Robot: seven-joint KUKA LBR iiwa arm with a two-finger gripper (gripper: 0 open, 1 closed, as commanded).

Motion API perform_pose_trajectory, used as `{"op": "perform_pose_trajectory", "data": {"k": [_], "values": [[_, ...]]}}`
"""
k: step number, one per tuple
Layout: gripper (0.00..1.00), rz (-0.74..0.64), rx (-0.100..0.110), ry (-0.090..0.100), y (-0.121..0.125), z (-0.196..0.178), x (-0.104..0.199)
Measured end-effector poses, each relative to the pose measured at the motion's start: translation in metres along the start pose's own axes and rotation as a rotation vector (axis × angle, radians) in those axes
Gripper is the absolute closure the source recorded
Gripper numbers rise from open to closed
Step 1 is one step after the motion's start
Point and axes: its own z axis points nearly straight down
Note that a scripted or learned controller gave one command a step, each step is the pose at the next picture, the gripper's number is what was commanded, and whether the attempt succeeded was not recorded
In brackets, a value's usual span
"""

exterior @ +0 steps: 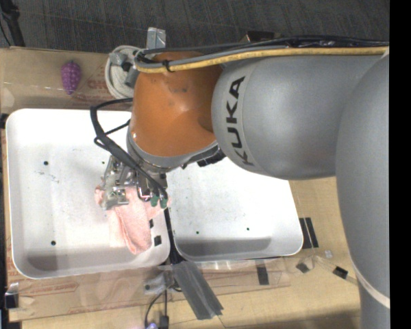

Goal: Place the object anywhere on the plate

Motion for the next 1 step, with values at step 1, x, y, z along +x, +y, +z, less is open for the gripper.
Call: {"op": "perform_pose_trajectory", "data": {"k": [1], "values": [[0.00, 0.000, 0.000, -0.001, -0.0002, -0.0003, -0.0002]]}}
